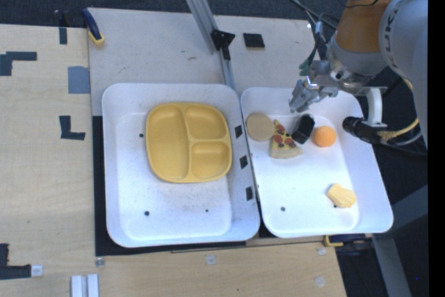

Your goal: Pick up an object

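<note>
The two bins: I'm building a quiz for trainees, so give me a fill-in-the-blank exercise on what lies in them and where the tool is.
1. The yellow divided plate lies in the ____ bin of the camera view.
2. The orange ball lies in the ____ bin.
3. The plate has ____ compartments.
4. The tool is above the ____ bin's far end, near the black block.

Missing words: left; right; three; right
</note>
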Motion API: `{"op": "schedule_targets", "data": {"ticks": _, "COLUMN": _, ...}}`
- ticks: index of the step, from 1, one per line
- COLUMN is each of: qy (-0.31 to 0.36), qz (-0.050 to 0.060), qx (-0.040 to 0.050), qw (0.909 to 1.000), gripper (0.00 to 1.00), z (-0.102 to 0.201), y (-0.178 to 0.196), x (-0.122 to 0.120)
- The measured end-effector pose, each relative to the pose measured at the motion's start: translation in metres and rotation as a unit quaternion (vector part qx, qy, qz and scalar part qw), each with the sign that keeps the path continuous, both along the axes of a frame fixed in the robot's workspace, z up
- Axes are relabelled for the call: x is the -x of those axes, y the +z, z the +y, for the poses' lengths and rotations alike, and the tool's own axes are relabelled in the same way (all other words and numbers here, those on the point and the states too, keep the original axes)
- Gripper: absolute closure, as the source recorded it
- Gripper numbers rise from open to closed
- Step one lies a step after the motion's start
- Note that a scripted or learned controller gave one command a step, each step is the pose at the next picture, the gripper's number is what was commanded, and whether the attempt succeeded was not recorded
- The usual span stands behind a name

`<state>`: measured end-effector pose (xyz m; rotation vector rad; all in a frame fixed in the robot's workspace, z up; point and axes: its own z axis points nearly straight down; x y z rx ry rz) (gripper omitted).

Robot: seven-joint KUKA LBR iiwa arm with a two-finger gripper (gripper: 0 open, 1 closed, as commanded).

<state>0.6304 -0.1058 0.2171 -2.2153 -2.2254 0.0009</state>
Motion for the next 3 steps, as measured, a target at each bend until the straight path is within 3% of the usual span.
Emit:
{"op": "schedule_targets", "data": {"ticks": 2, "qy": 0.001, "qz": 0.000, "qx": -0.0007, "qw": 1.0000, "gripper": 1.00, "z": 0.112, "y": 0.019, "x": 0.009}}
{"op": "schedule_targets", "data": {"ticks": 3, "qy": 0.001, "qz": 0.001, "qx": -0.0002, "qw": 1.0000, "gripper": 1.00, "z": 0.168, "y": 0.005, "x": 0.015}}
